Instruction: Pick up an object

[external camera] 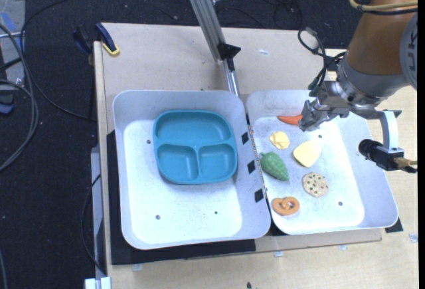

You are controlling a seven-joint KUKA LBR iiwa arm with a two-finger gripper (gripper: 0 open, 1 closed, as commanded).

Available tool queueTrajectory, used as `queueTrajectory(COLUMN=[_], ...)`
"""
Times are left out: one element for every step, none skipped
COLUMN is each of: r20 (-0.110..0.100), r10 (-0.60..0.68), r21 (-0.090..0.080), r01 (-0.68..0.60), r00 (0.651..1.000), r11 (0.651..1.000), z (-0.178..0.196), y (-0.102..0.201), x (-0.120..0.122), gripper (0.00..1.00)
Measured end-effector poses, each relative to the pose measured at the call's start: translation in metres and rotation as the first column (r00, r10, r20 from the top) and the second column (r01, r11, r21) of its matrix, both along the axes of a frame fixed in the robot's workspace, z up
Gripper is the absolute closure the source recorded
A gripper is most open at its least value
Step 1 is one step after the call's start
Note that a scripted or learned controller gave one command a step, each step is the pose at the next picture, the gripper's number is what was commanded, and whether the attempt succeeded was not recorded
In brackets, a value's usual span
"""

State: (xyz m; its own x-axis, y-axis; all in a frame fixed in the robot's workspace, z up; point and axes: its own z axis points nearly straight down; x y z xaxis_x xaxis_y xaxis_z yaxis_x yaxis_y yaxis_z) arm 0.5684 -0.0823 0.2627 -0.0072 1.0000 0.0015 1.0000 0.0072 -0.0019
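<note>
so the gripper hangs low in the right bin, right next to the orange carrot, can't tell how it's set. Near the carrot sit a yellow wedge, green piece, cookie and pretzel

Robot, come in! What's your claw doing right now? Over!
End effector low in right bin, at orange carrot. Nothing seen held. Yellow wedge, green toy, cookie close by.
</note>
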Motion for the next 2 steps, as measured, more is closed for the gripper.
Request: queueTrajectory(r20=[0.001, -0.002], r10=[0.000, -0.001], r21=[-0.001, 0.000], r01=[0.000, 0.001], r00=[1.000, 1.000], r11=[1.000, 1.000], z=[-0.001, -0.019], y=[0.048, 0.095], x=[-0.006, -0.027], gripper=[1.00, 1.00])
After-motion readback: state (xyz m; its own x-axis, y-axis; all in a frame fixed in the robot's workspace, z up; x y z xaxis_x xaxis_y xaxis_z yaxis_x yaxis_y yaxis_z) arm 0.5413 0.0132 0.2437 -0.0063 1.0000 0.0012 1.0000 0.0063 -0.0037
